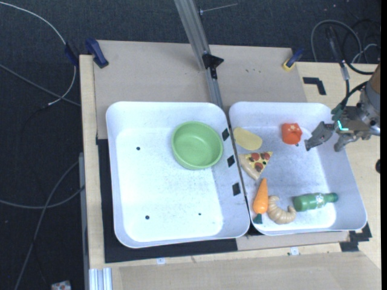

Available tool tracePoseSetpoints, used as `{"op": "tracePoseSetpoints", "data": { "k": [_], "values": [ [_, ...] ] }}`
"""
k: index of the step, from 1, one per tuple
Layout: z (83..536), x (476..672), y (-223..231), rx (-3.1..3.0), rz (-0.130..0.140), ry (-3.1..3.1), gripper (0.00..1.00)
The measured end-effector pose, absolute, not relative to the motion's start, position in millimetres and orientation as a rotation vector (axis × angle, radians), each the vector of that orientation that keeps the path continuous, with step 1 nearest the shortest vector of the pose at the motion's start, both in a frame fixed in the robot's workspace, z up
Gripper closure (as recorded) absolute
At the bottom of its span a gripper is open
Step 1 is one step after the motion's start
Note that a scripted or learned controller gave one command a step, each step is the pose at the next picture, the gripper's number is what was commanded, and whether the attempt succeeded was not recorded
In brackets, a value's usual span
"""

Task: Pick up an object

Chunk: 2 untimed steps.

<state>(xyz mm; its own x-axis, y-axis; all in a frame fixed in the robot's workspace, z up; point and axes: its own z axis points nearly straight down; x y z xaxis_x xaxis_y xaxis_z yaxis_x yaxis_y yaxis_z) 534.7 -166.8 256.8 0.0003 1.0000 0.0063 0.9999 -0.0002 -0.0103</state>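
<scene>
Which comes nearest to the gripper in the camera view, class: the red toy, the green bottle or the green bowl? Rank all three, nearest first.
Measured from the gripper:
1. Red toy, just to its left in the right bin.
2. Green bottle, lower down near that bin's front edge.
3. Green bowl, across in the left bin.

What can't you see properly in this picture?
- Arm: cut off by the camera view's right edge.
- Bottle: label too small to read.
- Carrot: its tip lies against the croissant; touching or overlapping, unclear.
- Gripper: nothing between its open jaws.
</scene>
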Motion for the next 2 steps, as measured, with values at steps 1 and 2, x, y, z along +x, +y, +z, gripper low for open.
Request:
{"op": "tracePoseSetpoints", "data": {
  "k": [1,2],
  "values": [
    [258.2,535.3,-166.9,-2.215,0.002,-2.215,0.00],
    [215.5,531.6,-165.9,-2.212,0.007,-2.210,0.00]
  ]
}}
